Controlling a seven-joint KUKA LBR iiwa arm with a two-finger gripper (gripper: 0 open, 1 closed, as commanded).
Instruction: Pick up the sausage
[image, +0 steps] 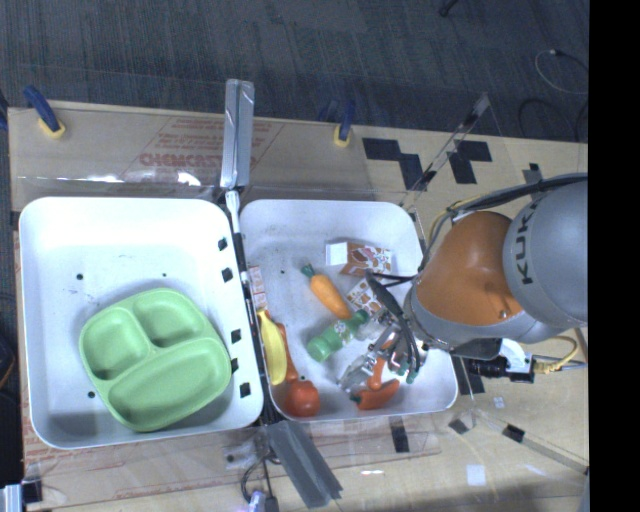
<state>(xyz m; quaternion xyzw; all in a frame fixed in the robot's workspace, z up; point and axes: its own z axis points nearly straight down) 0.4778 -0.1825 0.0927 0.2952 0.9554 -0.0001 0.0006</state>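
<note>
I read the task as in progress, grasp unconfirmed; the grey two-finger gripper sits low in the right-hand shallow white bin, at the lower right of the frame; the reddish-orange sausage lies on the bin floor directly at the gripper, touching or just under it; I cannot tell whether the pincer is wide, narrow or closed on anything; lifting is, in my judgement, not yet done; the orange carrot and green bottle lie nearby, upper left of the gripper.
</note>
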